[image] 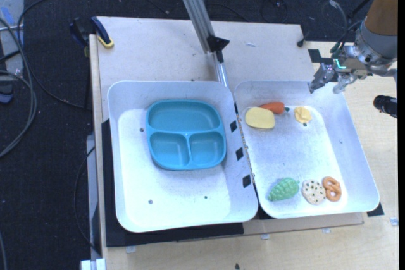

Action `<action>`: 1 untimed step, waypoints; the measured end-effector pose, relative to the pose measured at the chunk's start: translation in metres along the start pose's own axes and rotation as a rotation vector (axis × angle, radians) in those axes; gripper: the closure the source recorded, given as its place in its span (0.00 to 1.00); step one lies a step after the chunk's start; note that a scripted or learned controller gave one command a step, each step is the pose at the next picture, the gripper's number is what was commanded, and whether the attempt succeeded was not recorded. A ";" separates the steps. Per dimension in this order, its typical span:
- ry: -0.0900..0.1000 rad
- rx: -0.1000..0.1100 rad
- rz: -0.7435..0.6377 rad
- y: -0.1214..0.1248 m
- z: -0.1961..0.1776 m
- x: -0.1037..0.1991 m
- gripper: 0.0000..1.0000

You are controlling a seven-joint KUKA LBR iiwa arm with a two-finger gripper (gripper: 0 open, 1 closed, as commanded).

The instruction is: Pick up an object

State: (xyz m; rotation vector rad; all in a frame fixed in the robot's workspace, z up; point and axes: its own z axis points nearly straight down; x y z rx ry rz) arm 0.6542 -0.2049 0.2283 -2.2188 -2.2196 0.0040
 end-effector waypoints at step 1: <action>-0.001 -0.005 -0.001 0.001 -0.003 0.000 0.00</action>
